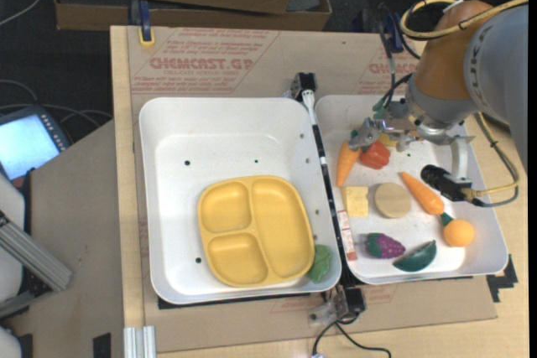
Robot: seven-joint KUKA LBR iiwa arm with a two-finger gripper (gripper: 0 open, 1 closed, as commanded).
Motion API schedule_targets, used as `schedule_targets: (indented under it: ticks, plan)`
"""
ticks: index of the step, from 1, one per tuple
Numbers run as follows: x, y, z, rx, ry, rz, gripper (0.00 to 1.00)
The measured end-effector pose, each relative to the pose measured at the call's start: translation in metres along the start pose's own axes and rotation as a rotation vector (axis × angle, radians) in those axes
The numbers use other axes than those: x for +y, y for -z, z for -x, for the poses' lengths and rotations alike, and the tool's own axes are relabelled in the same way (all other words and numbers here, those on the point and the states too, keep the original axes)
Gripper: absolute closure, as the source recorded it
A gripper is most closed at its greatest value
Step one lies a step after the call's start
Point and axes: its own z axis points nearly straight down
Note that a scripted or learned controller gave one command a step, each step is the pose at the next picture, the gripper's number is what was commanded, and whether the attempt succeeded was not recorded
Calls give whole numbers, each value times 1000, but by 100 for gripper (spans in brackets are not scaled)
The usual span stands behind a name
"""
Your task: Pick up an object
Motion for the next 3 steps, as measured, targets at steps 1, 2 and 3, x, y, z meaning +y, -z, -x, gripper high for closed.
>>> schedule_targets:
  ticks: [1, 2, 3]
  plan:
    - [-67, -19, 21, 7, -2, -23, 0]
    - [10, -19, 9, 3, 6, -8, 0]
    - [7, -9, 10, 4, 3, -11, 100]
